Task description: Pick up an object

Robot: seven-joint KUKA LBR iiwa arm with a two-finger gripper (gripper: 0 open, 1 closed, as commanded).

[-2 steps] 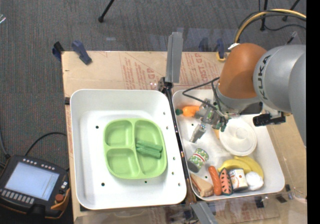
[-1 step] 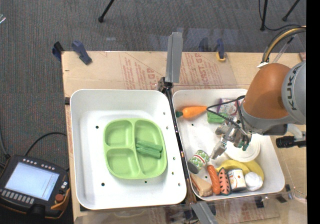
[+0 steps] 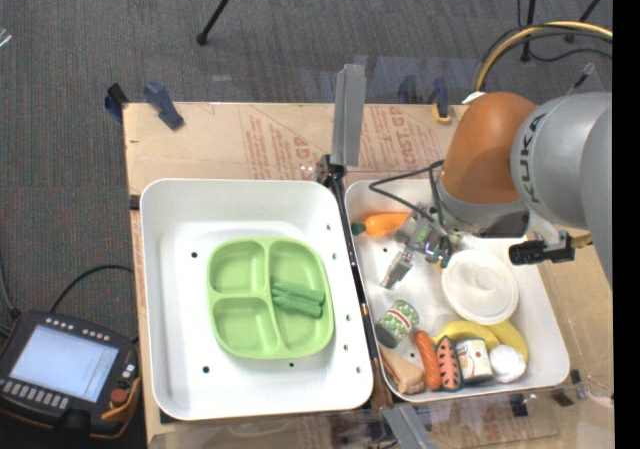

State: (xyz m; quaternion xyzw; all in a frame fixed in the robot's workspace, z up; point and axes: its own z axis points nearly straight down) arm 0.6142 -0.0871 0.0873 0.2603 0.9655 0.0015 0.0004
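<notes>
My gripper (image 3: 394, 279) hangs low over the left part of the right bin (image 3: 556, 335), pointing down and to the left. An orange carrot (image 3: 385, 224) lies just behind it. A small green-and-white can (image 3: 400, 320) sits just in front of it, apart from the tip. To the gripper's right stands a white bowl (image 3: 481, 286). Along the bin's front lie a bread slice (image 3: 402, 370), a red sausage (image 3: 427, 355), a small tin (image 3: 474, 361), a banana (image 3: 512, 337) and a white ball (image 3: 507, 365). I see nothing held.
The left bin (image 3: 180, 227) holds a green divided plate (image 3: 240, 289) with a green pod (image 3: 298, 298) on it. A grey upright post (image 3: 349, 122) stands behind the wall between the bins. A teach pendant (image 3: 65, 372) lies at the lower left, off the bench.
</notes>
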